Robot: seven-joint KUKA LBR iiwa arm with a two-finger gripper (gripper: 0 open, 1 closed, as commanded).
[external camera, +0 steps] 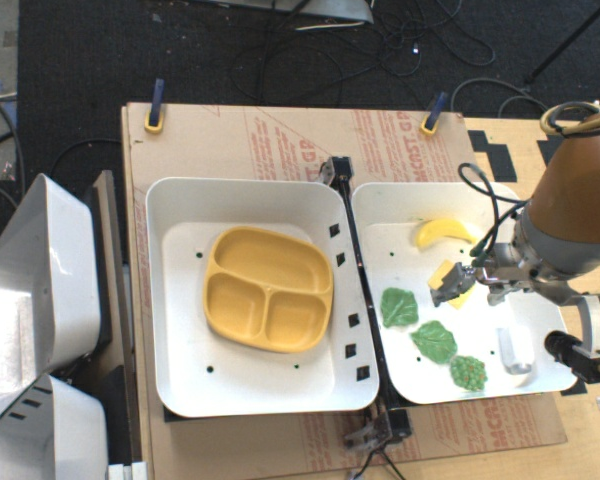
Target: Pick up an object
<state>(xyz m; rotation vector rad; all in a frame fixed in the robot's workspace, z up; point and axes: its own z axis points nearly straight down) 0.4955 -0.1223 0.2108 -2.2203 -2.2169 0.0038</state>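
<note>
While I'm reaching in from the right over the right-hand shallow white bin (380,203), my jaws (454,283) sit low near the bin's middle, on or just above a small yellow block-like piece (446,274) — can't tell if it's between the fingers or just under them, and can't tell whether my jaws are open or closed, too dark and small. Curved yellow plastic banana (444,231) lies just up-left of that, near the bin's far side, apart from my jaws. Three green leafy plastic pieces run diagonally toward the near edge: flat green leaf (399,306) just left of my jaws, second green leaf (435,341) below it, bumpy green broccoli-like piece (468,372) nearest the front rim. Small pale translucent object (514,352) lies right of the broccoli piece, type unclear. Left-hand shallow white bin (165,268) holds a yellow three-compartment plastic tray (268,288), flat, roughly centred. Both bins sit touching side by side on the brown cardboard-covered desk (280,138).
</note>
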